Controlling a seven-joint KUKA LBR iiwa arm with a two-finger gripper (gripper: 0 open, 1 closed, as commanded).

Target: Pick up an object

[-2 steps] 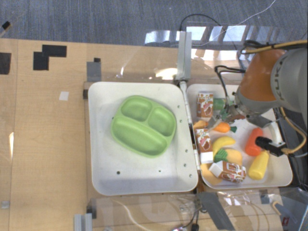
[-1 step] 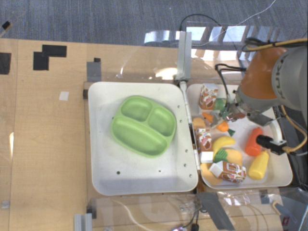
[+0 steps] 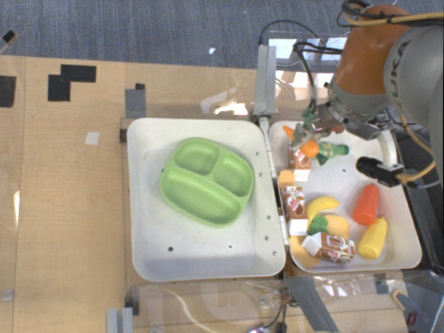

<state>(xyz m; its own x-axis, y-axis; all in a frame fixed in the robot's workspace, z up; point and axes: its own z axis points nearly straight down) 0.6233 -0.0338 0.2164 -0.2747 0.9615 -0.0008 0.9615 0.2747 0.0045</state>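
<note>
Seen from above at a slant: a pale wooden bench [image 3: 62,207] with black marks near its far left, grey carpet [image 3: 173,12] beyond. Held two shallow white bins side by side. Left bin [image 3: 149,255] carried a green divided plate [image 3: 207,180], set a little toward the far side, with bare white floor all around it and most toward the near edge. Right bin [image 3: 409,245] crowded along its left wall and near edge: small brown cartons [image 3: 295,201], a yellow banana [image 3: 322,205], a yellow-and-green piece [image 3: 327,224], another carton [image 3: 333,247], a yellow bottle shape [image 3: 374,237], an orange carrot shape [image 3: 367,204] near the right wall. Open white floor left in that bin's middle and far right. Gripper [image 3: 305,136] down at the far left corner of the right bin, just above an orange-and-green toy [image 3: 320,150] and a carton [image 3: 301,158]. Could not tell whether spread or pinched, nor whether anything was held.
</note>
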